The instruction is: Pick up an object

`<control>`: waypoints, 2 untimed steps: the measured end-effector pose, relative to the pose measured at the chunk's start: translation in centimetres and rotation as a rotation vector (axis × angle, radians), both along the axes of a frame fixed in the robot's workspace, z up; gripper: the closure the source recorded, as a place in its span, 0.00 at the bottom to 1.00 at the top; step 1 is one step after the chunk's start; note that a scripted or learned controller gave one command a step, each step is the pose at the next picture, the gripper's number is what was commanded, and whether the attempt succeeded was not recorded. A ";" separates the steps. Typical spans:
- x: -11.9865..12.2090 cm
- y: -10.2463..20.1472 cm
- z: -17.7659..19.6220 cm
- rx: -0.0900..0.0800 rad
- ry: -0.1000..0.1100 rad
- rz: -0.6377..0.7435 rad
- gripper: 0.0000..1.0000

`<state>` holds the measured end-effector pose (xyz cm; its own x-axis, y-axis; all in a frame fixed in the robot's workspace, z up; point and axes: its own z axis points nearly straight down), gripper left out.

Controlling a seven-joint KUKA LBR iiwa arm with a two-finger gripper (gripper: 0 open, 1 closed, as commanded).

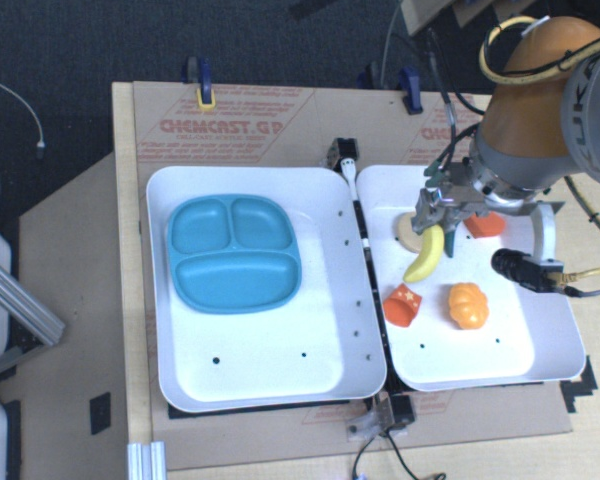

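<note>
Cardboard-topped table point(280, 118), two white bins. End effector point(435, 211) in right bin point(540, 363), directly over banana point(425, 255); banana's long axis runs down-left from fingers. Grip state: cannot tell.

Brown bench point(140, 268), two white bins point(270, 368)

The gripper point(435, 211) hangs over the right bin point(540, 353), seemingly touching the banana point(426, 254) just below; pepper point(467, 305) nearby.
</note>
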<state>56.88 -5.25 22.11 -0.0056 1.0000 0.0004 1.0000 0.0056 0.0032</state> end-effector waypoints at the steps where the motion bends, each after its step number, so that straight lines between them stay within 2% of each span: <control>1: 0.6 5.4 1.1 0.000 0.001 -0.002 1.00; 2: 1.0 11.0 -0.1 0.001 0.005 0.000 1.00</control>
